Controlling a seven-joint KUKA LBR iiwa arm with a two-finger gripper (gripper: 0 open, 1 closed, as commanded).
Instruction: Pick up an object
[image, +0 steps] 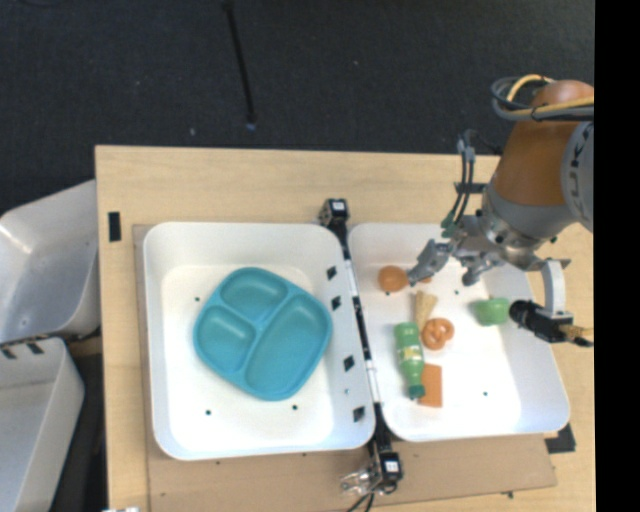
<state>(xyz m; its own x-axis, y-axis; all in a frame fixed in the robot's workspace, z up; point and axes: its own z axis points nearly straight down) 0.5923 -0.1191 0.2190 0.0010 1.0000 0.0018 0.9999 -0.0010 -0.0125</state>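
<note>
On the left side of the bench (120, 190), a shallow white left bin (160, 300) is seen, and a blue divided plate (263, 332) is laid flat in its middle, three compartments facing up. Across the hinged centre rail, the right bin (530, 400) is reached, where the small things are clustered. An orange round piece (392, 279) is found near the far left of that bin, a pale cone (426, 305) is set just beside it, and a green bottle (409, 358) is laid lengthwise below, with a flat orange block (431, 386) touching its lower end. An orange ring-shaped piece (437, 333) is placed close against the bottle's right. Further right, a small green block (491, 311) is spotted. Above these, the gripper (447, 257) is held low over the bin's far part; its jaws are seen spread apart, and nothing is gripped between them. The orange round piece is just to its left, untouched.
</note>
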